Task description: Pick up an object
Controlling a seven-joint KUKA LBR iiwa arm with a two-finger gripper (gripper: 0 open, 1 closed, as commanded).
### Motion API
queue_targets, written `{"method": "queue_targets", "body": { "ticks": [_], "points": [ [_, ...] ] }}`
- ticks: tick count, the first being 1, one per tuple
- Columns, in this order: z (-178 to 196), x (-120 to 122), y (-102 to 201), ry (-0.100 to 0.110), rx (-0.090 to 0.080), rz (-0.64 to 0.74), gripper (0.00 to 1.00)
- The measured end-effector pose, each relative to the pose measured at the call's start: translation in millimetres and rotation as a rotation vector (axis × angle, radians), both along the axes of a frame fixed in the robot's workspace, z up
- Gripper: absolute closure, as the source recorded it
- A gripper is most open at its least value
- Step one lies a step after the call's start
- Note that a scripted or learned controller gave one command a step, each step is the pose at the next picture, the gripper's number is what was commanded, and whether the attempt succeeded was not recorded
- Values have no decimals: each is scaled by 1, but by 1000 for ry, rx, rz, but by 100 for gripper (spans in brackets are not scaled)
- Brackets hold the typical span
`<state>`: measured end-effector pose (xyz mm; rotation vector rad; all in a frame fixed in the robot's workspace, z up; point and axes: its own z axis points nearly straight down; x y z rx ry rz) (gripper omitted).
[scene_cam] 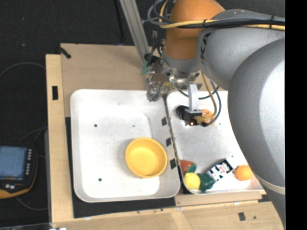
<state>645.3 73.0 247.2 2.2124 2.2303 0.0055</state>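
Landmark: yellow bowl point(146, 157), standing upright in the near right part of the left bin point(96, 114).
Around it: the rims where the two bins meet run just right of the bowl, and the right bin point(211, 143) lies beyond them.
Other things: right of the bowl, across the rims, a group sits along the right bin's near wall. It has a red piece point(187, 166), a yellow ball point(192, 180) just nearer than it, a dark green piece point(207, 182) touching that ball, a black-and-white box point(221, 169), and an orange ball point(243, 172) farthest from the bowl.
In the way: the grey arm point(254, 80) covers the right bin's outer side, past the orange ball.
Gripper point(154, 87): well beyond the bowl, over the far end of the meeting rims. Open or closed cannot be told, and no thing shows in its grasp.
Bowl's look: round, plain yellow, smooth, hollow side up.
Writing: the box's pattern is too small to read.
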Motion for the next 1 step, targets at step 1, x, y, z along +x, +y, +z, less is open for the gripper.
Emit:
{"method": "queue_targets", "body": {
  "ticks": [1],
  "points": [
    [-1, 0, -4, 2, -3, -5, 0]
  ]
}}
